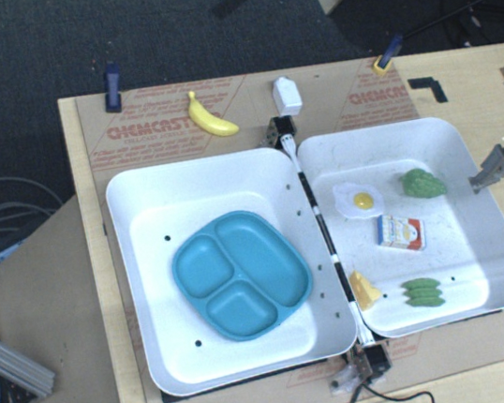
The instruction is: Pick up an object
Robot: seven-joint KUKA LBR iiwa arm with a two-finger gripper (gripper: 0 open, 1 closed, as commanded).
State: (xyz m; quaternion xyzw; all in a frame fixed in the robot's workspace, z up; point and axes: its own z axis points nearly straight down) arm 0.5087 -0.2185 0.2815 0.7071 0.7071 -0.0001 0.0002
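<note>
Approach step: your hand (492,169) hovers at the right bin's (493,286) right edge (grip state unreadable); next, descend onto the green toy (422,184).

A small grey end effector (496,167) with slim metal fingers shows at the frame's edge.
</note>
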